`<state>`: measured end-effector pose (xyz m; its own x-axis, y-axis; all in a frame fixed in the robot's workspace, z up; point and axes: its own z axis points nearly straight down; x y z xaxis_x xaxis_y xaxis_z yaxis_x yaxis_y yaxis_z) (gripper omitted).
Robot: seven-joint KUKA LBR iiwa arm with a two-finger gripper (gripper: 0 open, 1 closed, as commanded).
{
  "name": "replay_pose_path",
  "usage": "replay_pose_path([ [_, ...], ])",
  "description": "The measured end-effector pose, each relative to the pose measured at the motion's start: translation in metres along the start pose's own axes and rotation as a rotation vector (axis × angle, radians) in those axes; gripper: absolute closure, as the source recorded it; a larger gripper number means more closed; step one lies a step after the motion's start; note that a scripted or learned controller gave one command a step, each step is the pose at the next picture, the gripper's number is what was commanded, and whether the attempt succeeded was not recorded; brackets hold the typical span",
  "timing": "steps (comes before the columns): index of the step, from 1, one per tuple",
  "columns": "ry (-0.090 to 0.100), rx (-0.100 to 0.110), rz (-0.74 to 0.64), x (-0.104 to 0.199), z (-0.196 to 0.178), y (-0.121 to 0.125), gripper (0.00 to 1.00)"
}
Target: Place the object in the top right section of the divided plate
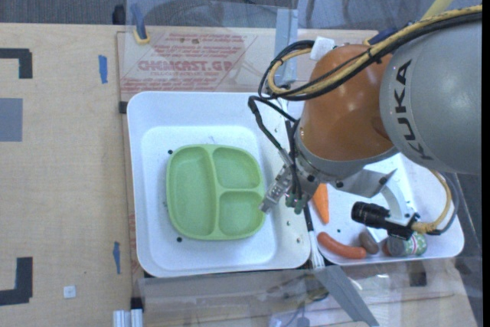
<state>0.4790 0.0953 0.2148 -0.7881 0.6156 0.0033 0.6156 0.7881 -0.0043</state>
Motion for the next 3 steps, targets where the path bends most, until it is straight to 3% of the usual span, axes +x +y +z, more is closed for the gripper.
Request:
replay_pose_path([
  [1,0.001,-0.001,-0.394,-0.026,0.032,-0.033,1.00],
  [2,0.001,-0.002,-0.748,0.008,0.066,0.010,1.00],
  [3,-0.011,-0.010,-0.779,-0.004,0.096,0.011,1.00],
])
